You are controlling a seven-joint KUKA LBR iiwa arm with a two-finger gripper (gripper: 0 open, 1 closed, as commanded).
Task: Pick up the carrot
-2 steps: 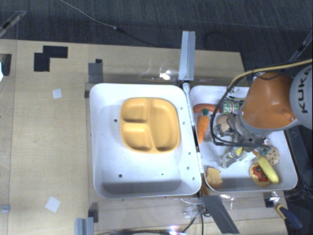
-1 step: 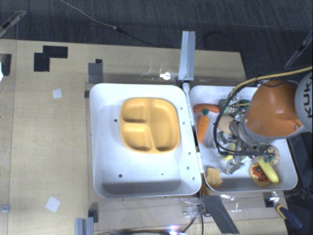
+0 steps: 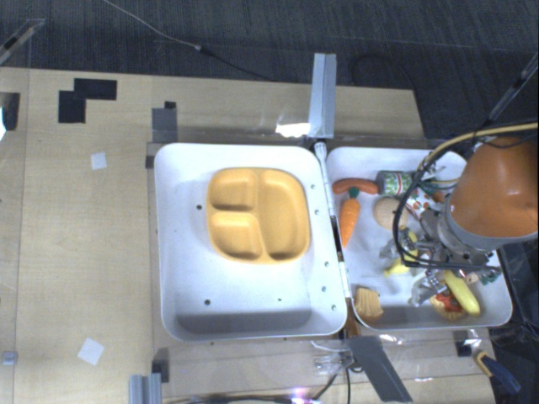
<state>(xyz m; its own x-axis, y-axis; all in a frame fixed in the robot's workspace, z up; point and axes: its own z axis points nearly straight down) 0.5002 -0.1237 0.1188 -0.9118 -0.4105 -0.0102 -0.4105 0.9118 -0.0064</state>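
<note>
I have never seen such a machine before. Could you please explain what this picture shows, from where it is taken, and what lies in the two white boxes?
One camera fixed above the bench looks down at a slant. The big grey and orange shape at the right is a robot arm; it reaches in over the right white bin. Its two-finger gripper hangs low among cables, and I cannot tell whether it holds anything. The left white bin contains a yellow plastic tray with three compartments. In the right bin lies the orange toy carrot with a green top, near the bin's left wall and apart from the gripper. Around it are a reddish toy sausage, a small green-labelled bottle, a yellow toy banana and a small brown item.
</note>
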